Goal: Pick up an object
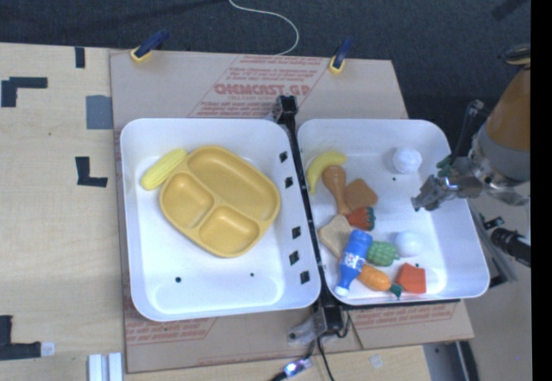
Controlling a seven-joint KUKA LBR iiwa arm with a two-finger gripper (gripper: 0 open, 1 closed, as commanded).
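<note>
My gripper (429,196) hangs over the right side of the right bin (457,263), apart from the toys. Closest to it are a white ball (405,159) up and to its left and a white egg-like piece (408,241) below it. Further left lie a banana (323,165), a brown drumstick (336,188), a strawberry (362,217), a blue bottle (352,257), a green piece (382,252), a carrot (376,277) and an orange-red block (412,278). I see nothing held in the gripper.
The left bin (207,284) holds a yellow divided plate (220,198) and a corn cob (164,168) at its upper left. A black divider (297,198) runs between the bins. The grey arm with its orange band (513,125) stands past the right bin's right wall.
</note>
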